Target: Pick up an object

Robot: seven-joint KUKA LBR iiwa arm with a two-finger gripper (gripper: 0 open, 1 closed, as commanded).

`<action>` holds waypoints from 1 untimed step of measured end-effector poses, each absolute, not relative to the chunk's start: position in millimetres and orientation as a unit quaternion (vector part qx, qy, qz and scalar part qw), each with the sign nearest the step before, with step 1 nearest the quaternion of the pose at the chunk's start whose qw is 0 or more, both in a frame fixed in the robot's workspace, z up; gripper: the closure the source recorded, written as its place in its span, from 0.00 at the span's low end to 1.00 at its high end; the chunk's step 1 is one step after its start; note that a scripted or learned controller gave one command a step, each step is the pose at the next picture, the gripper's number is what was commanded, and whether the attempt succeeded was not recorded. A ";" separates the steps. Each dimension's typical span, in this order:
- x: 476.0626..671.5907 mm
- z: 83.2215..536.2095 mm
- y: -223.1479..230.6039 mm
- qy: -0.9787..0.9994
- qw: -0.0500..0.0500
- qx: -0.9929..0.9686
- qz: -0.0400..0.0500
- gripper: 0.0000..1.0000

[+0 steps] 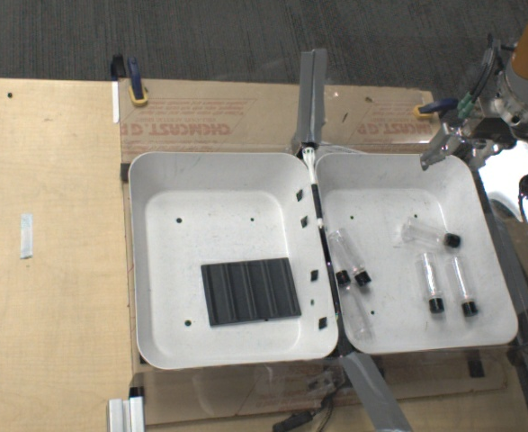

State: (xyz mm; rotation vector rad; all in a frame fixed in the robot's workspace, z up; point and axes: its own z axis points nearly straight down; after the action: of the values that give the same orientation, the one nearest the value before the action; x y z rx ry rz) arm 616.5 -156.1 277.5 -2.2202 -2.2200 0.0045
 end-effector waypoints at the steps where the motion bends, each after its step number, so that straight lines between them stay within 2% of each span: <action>1: 573.2 209.4 -134.3 -0.728 0.001 -0.686 0.001 0.00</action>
State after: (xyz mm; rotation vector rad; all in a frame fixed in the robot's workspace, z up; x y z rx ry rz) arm 573.2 -134.3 209.4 -2.1540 -2.2842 0.0037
